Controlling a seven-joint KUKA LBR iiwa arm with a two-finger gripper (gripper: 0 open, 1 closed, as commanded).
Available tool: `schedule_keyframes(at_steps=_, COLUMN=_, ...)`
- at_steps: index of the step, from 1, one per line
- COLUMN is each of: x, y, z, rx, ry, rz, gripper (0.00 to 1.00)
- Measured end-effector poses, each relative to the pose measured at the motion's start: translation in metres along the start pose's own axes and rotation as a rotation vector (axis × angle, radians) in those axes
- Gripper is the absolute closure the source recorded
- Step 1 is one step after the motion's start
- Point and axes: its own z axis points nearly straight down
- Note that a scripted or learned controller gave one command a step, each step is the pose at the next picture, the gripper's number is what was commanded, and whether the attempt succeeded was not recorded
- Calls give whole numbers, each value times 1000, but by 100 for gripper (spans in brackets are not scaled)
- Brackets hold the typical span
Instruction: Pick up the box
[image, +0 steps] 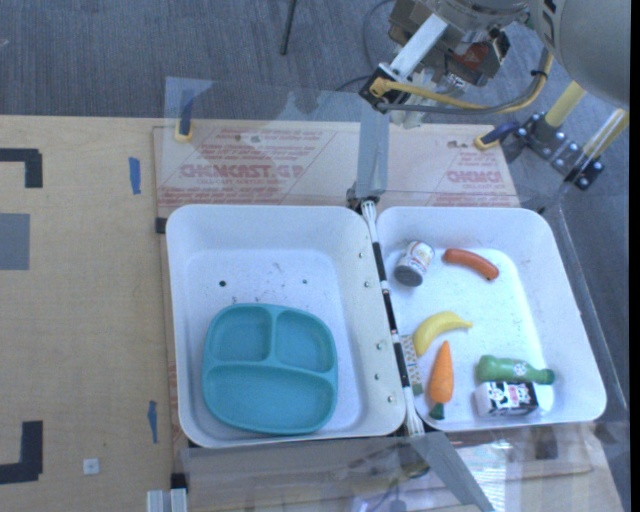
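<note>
One box (512, 398) lies against the right bin's (570, 260) near edge.

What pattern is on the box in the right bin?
White with black cow-like patches, seen in the camera view: the box sits near the right bin's front corner.

arm (590, 40) cut off at the top edge; print on box (512, 397) perhaps too small to read.
</note>
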Motion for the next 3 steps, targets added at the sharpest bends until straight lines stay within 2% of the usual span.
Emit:
schedule_keyframes(at_steps=1, x=42, y=-35, z=0, rx=0, ry=0, rz=-20, gripper=100)
schedule_keyframes(at_steps=2, x=105, y=-76, z=0, rx=1, ry=0, rz=-9, gripper=100)
schedule_keyframes(at_steps=3, x=107, y=-78, z=-11, rx=-1, ry=2, rz=-15, gripper=100)
